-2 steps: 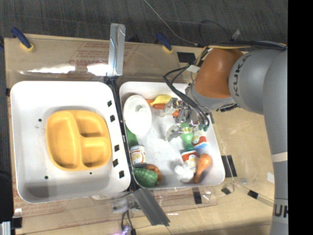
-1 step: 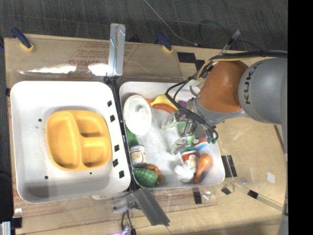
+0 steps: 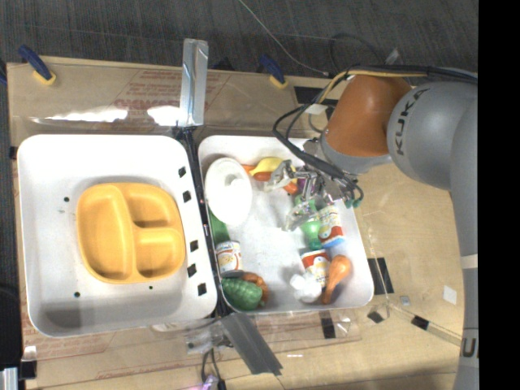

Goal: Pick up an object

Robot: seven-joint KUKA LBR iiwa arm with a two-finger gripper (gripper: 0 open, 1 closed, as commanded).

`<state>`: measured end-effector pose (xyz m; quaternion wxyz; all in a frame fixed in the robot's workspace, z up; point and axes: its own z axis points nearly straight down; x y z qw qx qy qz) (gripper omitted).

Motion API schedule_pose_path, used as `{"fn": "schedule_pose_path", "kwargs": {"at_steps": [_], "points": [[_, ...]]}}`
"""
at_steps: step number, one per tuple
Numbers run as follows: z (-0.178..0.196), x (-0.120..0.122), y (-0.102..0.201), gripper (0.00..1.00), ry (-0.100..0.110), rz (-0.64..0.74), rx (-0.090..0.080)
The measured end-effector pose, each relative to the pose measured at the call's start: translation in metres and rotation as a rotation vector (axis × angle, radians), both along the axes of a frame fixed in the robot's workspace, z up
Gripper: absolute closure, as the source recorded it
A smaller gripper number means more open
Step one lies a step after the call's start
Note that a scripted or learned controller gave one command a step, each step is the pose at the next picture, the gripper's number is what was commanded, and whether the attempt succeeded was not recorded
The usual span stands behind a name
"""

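Right now the arm (image 3: pixel 422 132) is reaching in from the right, its orange band sitting over the back edge of the right bin (image 3: pixel 268 254). The gripper (image 3: pixel 307 201) is hanging low over the middle of that bin, wrapped in dark cables, and how far its fingers are parted I cannot tell; nothing is plainly showing between them.

Just under the gripper a green bottle (image 3: pixel 317 227) is lying with its label up, touching or nearly touching the tool. Below it a small red-and-white cup (image 3: pixel 314 260) is sitting beside an orange carrot (image 3: pixel 337 273) that is leaning on the bin's right wall. A yellow toy (image 3: pixel 266 169) is resting near the back wall, next to a white bowl (image 3: pixel 228 189). Along the left wall a small jar (image 3: pixel 229 257) is standing, with a dark green lump (image 3: pixel 242 291) in the near corner.

Over in the left bin (image 3: pixel 41 218), a yellow tray (image 3: pixel 130 232) with compartments is lying flat, well apart from the gripper.
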<state>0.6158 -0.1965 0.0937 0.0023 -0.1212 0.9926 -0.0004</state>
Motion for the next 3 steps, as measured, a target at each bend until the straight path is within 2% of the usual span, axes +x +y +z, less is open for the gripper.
{"fn": "schedule_pose_path", "kwargs": {"at_steps": [1,2,3], "points": [[-0.001,-0.026,-0.012,0.0,0.004,0.027,0.001],[-0.001,-0.048,-0.011,0.0,0.003,0.006,0.001],[-0.001,-0.09,-0.011,0.0,0.003,-0.105,0.001]]}}
